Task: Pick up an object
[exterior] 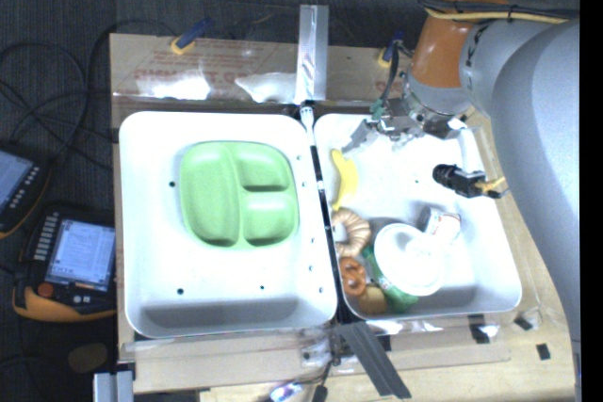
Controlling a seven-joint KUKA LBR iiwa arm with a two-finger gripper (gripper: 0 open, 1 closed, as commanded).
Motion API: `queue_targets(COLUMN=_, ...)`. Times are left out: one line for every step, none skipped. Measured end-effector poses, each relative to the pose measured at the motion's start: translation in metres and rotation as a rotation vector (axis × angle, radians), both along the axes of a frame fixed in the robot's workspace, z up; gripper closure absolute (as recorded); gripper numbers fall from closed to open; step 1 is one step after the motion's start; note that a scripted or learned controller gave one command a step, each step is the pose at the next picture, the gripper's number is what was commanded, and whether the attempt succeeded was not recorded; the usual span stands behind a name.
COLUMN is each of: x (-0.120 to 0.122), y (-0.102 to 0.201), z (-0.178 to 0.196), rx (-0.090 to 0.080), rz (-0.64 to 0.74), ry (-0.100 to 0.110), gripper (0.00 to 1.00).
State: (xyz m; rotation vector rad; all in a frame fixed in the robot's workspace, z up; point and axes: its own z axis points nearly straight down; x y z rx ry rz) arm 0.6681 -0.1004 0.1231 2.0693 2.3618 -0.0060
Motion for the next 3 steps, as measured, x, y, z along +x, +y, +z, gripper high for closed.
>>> queue_targets(x=0.003, y=0.001, z=-0.034, rx=-0.001, rz=0.061, ry=-0.009, gripper=0.0)
queue_targets(x=0.0, y=-0.019, z=-0.034, rx=0.004, rz=-0.013, ry=-0.01, gripper=0.0)
queue_targets(x=-0.037, y=-0.023, z=-0.033, rx=0.0, rz=0.041, ry=-0.01, gripper=0.0)
